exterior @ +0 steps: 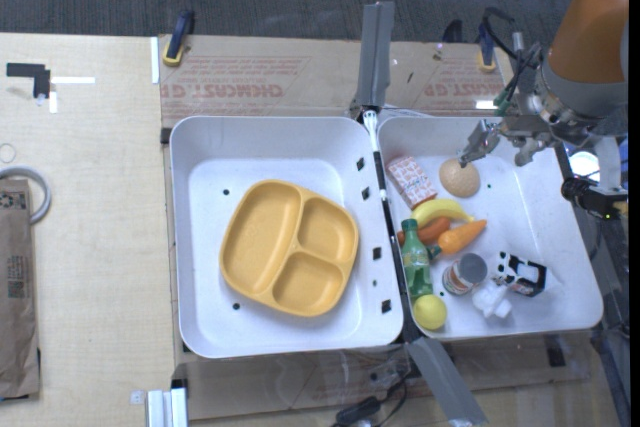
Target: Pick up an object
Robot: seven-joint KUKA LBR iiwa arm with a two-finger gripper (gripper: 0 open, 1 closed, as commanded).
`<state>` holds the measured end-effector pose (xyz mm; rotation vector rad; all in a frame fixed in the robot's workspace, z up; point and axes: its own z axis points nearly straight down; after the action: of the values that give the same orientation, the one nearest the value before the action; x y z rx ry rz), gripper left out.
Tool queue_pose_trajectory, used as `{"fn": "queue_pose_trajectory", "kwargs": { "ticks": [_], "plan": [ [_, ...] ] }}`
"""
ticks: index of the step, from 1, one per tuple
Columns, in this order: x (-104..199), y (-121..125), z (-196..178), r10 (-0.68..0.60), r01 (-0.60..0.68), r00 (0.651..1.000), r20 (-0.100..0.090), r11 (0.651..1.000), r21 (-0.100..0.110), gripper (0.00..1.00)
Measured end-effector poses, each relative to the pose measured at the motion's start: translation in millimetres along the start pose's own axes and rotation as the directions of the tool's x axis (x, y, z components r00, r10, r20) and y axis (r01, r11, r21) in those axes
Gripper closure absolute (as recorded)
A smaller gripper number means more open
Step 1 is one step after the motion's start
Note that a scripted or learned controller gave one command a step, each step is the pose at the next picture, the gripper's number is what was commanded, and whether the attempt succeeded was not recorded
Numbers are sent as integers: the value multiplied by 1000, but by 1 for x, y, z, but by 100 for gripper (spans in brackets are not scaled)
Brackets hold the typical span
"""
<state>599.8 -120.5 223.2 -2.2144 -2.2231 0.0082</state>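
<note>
The arm [588, 35] reaches in from the right over the right bin [560, 215], its orange band high at the edge. The claw [500, 147] hangs above the bin's upper part with its two fingers spread apart and nothing between them. One finger [474, 149] points down and left, ending just above a round tan ball [459, 178], which looks like a small potato or bun, though the view is too coarse to be sure. The ball rests on the bin floor, next to the finger's tip and lower left of the claw; whether they touch is unclear. Left of the ball lies a pink-patterned packet [411, 179]. Below it sit a banana [443, 211], a carrot [461, 237], a green bottle [415, 258], a lemon [429, 312] and a small can [466, 272]. The left bin [200, 215] holds a yellow divided plate [289, 248].
</note>
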Motion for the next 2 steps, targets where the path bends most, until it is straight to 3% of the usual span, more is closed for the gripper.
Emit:
{"fn": "queue_pose_trajectory", "kwargs": {
  "ticks": [1, 2],
  "plan": [
    [6, -83, 132, -299, 299, 954, 2, 954, -5, 0],
    [7, -84, 128, -301, 301, 954, -1, 954, 0, 100]
  ]
}}
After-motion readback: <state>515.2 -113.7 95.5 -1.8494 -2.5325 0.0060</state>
